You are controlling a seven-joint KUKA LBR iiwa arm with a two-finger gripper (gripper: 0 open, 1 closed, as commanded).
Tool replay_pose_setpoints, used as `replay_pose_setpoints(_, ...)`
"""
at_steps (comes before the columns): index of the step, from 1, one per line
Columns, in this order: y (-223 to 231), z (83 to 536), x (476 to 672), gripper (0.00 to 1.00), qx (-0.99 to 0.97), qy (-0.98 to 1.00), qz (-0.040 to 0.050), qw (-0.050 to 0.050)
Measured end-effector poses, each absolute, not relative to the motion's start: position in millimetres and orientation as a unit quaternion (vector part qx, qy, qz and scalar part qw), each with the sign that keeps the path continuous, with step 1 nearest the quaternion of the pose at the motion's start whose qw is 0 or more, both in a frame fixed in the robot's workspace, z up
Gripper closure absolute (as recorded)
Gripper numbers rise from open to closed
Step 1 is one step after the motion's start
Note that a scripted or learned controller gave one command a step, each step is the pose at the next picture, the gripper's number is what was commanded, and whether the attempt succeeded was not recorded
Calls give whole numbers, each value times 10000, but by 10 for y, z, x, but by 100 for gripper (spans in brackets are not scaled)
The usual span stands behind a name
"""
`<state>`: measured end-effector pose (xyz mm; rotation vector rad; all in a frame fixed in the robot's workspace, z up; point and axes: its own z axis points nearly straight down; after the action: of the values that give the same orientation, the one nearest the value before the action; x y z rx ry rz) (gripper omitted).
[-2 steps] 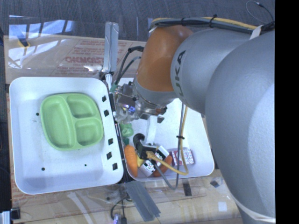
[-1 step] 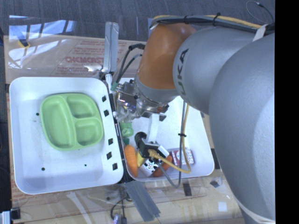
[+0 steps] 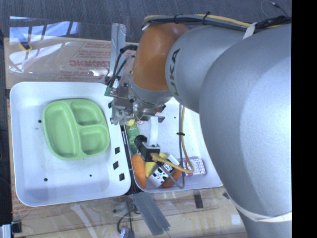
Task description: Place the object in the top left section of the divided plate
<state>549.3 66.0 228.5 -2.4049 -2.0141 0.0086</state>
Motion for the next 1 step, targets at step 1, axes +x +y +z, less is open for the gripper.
replay_pose_setpoints(1,397,2520,5008,100,-7907,-6122,20,15)
